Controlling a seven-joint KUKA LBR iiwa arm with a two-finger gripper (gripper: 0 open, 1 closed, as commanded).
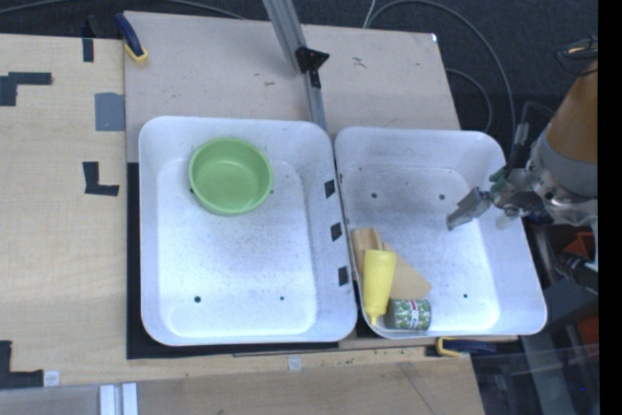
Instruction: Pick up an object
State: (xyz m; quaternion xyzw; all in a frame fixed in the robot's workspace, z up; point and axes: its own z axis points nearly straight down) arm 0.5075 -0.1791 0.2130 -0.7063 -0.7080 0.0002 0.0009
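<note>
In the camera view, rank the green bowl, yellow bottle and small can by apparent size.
Largest to smallest:
1. green bowl, left bin
2. yellow bottle, right bin
3. small can, touching the bottle's lower end

The bottle partly overlaps a tan piece, so its full outline is unsure.

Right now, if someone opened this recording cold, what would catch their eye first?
Probably the green bowl, sitting alone in the upper part of the left bin. Next, the cluster at the near-left corner of the right bin: a yellow bottle, a small can and a brown piece. The gripper hangs over that bin's right side.
</note>
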